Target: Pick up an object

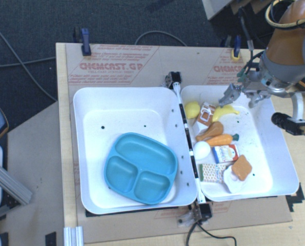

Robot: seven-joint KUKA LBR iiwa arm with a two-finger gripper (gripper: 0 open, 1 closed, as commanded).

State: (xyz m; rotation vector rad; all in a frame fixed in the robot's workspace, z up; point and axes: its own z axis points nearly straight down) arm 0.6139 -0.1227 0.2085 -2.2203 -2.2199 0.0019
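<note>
- Desk [65, 137]: pale wood-coloured top with red-printed cardboard under two shallow white plastic bins set side by side, a black clamp strip between them.
- Grey robot arm with an orange band [288, 29]: comes in from the right and is cut off by the top right corner, so the upper links can't be read.
- Left white bin [90, 106]: holds one light-blue plastic tray with three compartments [140, 167], lying flat toward the near side.
- Right white bin [280, 158]: holds the clutter, all candidates for the pick.
- Jaws, the two-finger gripper [240, 94]: over the far end of the right bin, just beside or above a yellow banana-shaped toy [227, 113]. Two grey fingers look somewhat spread, nothing visible between them; contact with the banana can't be judged at this angle.
- Items in the right bin, far to near: yellow lemon-like ball [192, 109], small red-and-white carton [206, 114], brown drumstick-shaped toy [209, 131], orange carrot with green tip [221, 140], white egg-shaped ball [201, 150], small printed box [225, 153], green-patterned packet [210, 172], tan bread-like slice [241, 167] on a white piece.
- Step, my read: approach, pre-grasp; nothing picked up yet.
- Next move likely needs the jaws lowered astride the banana, then closed and lifted.
- Hard to make out: labels on the packets, what the white piece under the slice is, and the gripper's height.
</note>
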